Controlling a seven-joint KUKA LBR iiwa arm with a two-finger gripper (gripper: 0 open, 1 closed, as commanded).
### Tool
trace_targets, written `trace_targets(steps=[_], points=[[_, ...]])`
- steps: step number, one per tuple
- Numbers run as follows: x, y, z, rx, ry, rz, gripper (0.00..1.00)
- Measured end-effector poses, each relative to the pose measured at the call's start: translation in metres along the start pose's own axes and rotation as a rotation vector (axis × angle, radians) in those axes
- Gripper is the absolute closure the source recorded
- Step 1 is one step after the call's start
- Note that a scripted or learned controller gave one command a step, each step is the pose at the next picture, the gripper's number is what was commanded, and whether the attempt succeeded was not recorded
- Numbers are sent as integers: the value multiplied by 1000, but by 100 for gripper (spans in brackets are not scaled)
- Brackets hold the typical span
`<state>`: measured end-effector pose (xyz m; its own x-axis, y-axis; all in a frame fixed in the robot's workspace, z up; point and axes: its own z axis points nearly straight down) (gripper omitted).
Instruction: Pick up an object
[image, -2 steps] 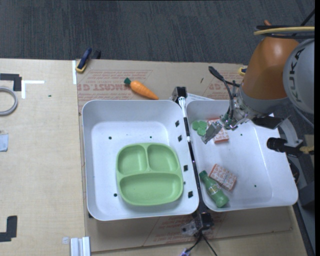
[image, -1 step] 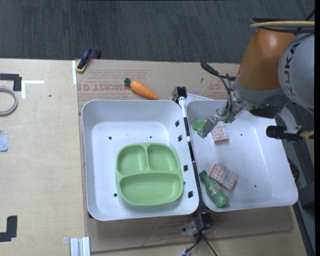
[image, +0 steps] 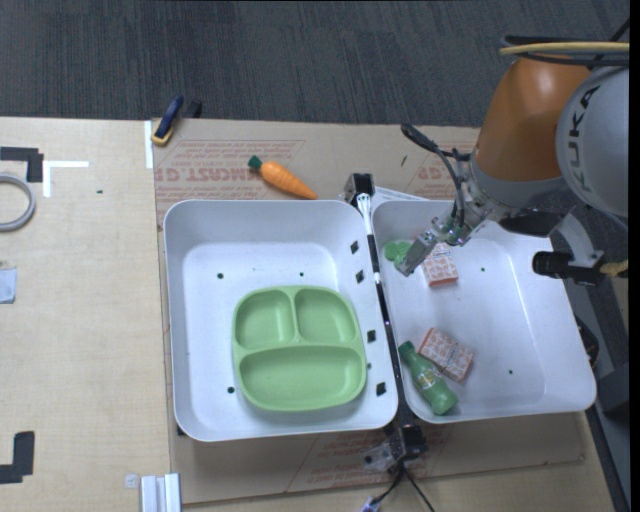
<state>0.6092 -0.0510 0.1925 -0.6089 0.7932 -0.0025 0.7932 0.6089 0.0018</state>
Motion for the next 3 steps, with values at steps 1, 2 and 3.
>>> trace_targets(steps=[1, 2, 3], points=[[-47, -33, 95, -6, -5, -151, 0], [-22, 27, 0, 0, 0, -177, 0], [28, 12, 0, 1, 2, -350, 0]])
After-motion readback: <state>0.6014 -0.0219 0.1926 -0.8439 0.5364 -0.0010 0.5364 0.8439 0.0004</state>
